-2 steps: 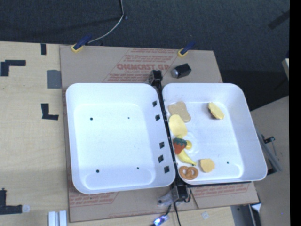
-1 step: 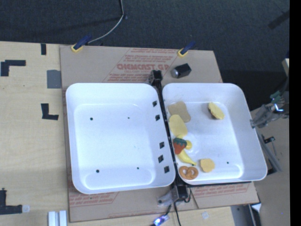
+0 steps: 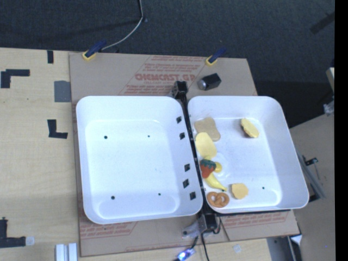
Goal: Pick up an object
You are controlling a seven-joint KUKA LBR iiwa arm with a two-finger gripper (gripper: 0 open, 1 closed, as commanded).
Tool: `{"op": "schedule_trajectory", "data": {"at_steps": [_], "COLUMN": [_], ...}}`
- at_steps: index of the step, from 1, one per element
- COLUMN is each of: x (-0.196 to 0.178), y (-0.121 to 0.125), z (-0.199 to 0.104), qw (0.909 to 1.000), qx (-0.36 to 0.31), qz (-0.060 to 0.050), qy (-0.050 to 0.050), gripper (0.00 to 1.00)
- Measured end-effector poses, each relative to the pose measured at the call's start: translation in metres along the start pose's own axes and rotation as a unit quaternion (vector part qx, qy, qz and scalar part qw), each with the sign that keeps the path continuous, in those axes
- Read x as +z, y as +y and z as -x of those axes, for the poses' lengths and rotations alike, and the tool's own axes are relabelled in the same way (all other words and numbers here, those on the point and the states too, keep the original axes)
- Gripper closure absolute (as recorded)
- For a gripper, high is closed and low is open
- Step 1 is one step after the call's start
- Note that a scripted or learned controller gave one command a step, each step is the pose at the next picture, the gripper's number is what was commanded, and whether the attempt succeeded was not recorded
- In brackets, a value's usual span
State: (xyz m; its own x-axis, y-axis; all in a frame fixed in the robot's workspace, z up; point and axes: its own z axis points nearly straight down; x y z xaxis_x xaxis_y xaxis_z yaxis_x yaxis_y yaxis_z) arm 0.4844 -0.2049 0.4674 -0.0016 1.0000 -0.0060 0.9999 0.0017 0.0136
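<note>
Toy foods (image 3: 209,167) in right bin (image 3: 283,145), cardboard (image 3: 163,75) printed "CHEMCAST"

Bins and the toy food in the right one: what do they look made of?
Both bins look like thin moulded white plastic, going by the smooth rounded rims. The pretzel and strawberry look like matte plastic or rubber play food with flat, solid colours; which of the two is unclear.

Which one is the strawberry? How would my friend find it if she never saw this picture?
Look in the right bin, along the edge that meets the left bin, where a row of toy foods lies. The strawberry sits about midway down that row, below a yellow piece and above a banana. It is the only red thing there, with a green top.
</note>
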Motion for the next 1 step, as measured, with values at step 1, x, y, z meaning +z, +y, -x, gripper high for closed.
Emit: {"op": "schedule_trajectory", "data": {"at_steps": [1], "x": [0.1306], "y": [-0.0032], "z": [-0.075], "qw": [0.9999], "qx": [-0.002], "qz": [-0.013], "qy": [0.005], "gripper": [1.0]}}
